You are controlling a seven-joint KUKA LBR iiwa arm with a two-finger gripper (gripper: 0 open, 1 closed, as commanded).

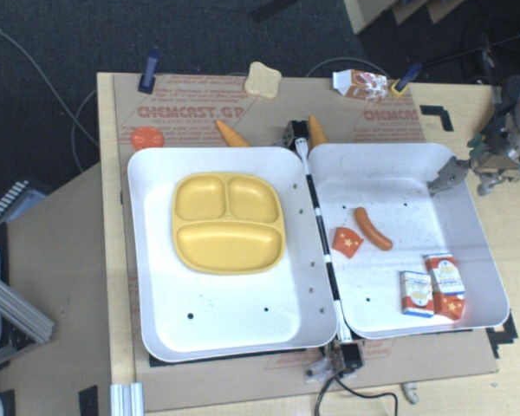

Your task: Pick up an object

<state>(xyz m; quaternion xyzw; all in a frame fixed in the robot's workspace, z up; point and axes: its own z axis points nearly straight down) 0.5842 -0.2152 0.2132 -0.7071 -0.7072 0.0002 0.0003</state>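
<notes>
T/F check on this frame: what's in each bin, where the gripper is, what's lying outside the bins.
1. The yellow divided plate lies in the left bin. True.
2. The toy sausage lies on the plate. False: it lies in the right bin, beside a red wedge.
3. The gripper holds a carton. False: it is over the right bin's far right corner with nothing in it.
4. Two small cartons lie in the right bin. True.
5. A bread slice lies outside the bins. True.
</notes>
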